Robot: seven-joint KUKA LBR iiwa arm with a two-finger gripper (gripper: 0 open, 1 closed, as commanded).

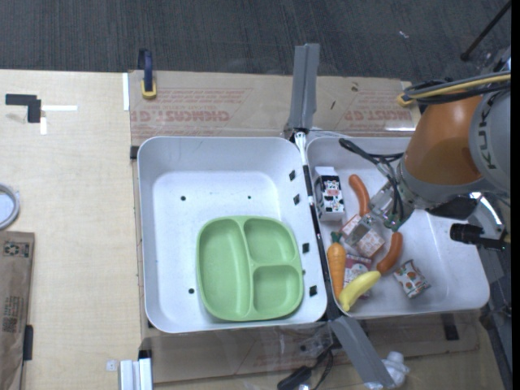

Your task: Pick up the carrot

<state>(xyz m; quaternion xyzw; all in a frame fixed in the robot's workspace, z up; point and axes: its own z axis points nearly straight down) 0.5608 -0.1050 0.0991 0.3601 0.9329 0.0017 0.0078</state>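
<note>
We're hovering our hand (380, 216) over the right bin (455, 299), can't tell how it's set, while the carrot (336, 265) is lying just down-left of it by the divider wall, long axis running near-to-far, leafy end pointing away.

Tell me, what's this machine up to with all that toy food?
A robot arm reaches into the right bin, its gripper low over a pile of toy food. The carrot it is meant to pick up lies at the bin's left side beside a banana, not yet lifted. The left bin holds a green divided plate.
</note>
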